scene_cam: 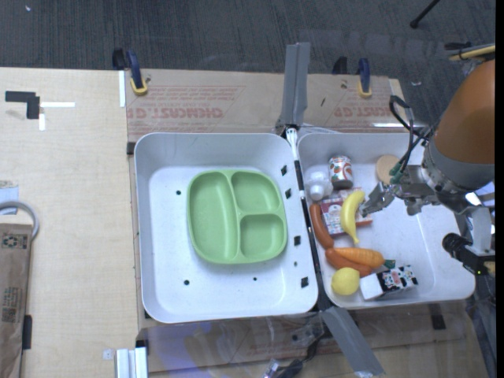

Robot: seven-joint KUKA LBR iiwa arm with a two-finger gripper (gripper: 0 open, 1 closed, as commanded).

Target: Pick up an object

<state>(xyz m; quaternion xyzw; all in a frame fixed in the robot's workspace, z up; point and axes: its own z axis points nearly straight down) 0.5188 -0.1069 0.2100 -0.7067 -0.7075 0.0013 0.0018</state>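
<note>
The approach step seems in hand: the tool, its fingers apart and gripping nothing, hangs in the right shallow white plastic bin just beside the curved yellow banana, so next it must descend and close squarely.

Green three-compartment tray in left white bin — brown paper bag at bench's left edge
</note>
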